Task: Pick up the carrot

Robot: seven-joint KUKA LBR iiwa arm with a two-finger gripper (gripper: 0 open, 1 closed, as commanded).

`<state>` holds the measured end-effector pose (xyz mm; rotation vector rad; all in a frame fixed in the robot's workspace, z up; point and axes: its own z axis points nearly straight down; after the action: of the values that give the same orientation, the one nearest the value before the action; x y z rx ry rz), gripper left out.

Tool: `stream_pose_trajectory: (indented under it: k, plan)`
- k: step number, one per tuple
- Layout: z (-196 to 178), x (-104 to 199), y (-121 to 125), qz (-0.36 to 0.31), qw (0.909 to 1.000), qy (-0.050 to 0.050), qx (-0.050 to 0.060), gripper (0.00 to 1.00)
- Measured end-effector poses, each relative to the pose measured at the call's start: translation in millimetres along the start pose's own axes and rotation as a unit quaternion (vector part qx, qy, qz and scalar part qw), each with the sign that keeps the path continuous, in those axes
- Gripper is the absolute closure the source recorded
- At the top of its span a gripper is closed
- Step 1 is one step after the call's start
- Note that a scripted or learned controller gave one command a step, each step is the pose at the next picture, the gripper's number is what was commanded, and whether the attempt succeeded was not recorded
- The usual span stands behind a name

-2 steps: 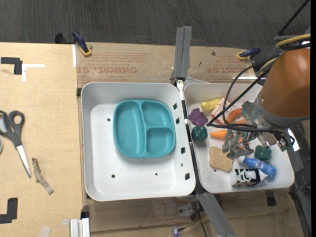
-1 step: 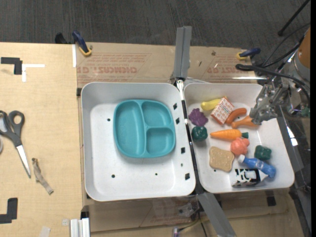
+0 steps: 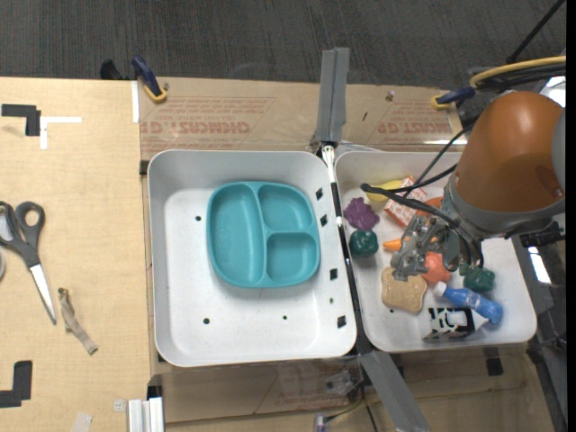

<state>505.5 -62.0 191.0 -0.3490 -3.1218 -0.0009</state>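
Observation:
The carrot (image 3: 393, 243) shows as a small orange tip in the right bin (image 3: 513, 331), poking out to the left from under the gripper; the rest of it is hidden. The gripper (image 3: 416, 254) hangs low over the middle of that bin, right above the carrot and just above a tan cookie-shaped toy (image 3: 402, 292). An orange-red piece (image 3: 436, 268) lies right beside the gripper on its right. The arm's orange band (image 3: 513, 156) covers the bin's right side.
Around the gripper lie purple grapes (image 3: 362, 212), a green round toy (image 3: 364, 242), a yellow piece (image 3: 391, 187), a blue bottle (image 3: 474, 303), a green item (image 3: 479, 280) and a black-and-white item (image 3: 447, 322). The left bin (image 3: 180, 331) holds a teal divided plate (image 3: 264, 234). Scissors (image 3: 31, 250) lie far left.

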Motion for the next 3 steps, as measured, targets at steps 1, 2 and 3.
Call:
stream_pose_trajectory:
  k: [1, 2, 3]
  plan:
    - [0, 0, 0, 0.000, 1.0000, -0.001, 0.000, 0.00]
    - [91, -49, -35, 0.043, 0.9990, -0.010, -0.002, 0.00]
    - [98, -86, -16, 0.000, 1.0000, -0.003, 0.000, 0.00]
